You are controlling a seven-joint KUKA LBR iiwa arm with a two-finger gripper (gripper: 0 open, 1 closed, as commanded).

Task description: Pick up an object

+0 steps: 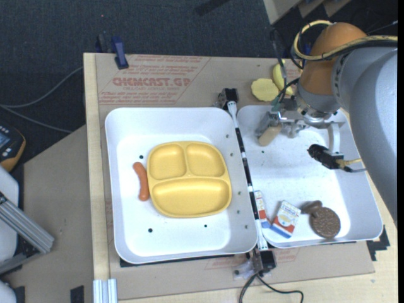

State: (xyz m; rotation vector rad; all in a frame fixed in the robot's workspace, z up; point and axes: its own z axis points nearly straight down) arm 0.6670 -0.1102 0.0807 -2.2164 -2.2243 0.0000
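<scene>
Hand (273, 130): low over right bin's (360, 229) far corner, seemingly poised to grasp; opening cannot be told.
Candidate objects: small carton (286, 218) and brown disc (325, 221), near edge, well apart from hand.
Left bin (120, 169): yellow tray (188, 178), sausage (142, 180) beside it.

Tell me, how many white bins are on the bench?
2. The left bin holds a yellow tray and a sausage; the right bin sits beside it, under the arm.
</scene>
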